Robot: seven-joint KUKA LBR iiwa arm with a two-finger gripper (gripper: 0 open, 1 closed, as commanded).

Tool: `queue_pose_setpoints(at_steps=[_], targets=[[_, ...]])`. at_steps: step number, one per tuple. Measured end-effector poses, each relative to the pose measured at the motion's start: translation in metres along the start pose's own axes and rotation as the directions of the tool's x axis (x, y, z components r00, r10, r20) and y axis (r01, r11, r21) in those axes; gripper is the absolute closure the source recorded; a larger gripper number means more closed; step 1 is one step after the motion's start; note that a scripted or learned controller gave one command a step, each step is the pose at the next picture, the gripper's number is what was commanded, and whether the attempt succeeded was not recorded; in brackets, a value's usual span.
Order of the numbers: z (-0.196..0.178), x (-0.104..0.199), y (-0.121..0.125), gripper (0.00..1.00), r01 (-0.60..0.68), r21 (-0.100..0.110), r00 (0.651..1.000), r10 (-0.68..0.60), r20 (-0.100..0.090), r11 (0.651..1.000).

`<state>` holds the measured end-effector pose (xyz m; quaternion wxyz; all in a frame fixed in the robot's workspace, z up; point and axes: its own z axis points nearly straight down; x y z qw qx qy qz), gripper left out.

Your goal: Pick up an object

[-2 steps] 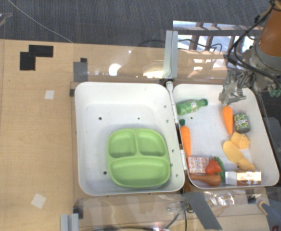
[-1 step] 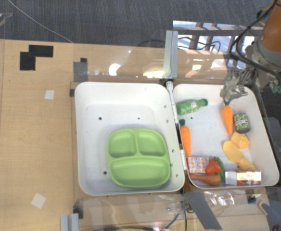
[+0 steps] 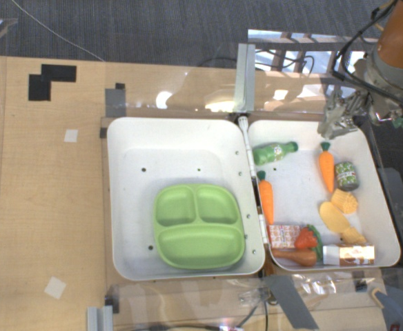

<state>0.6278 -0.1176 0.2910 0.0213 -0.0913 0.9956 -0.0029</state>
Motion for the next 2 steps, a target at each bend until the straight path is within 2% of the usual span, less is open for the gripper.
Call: queue_pose_setpoints(at_steps=[2], targets=[[-0.027, -0.006, 0.000, 1.00, 0.003, 0.006, 1.000, -0.003, 0.022, 1.000]])
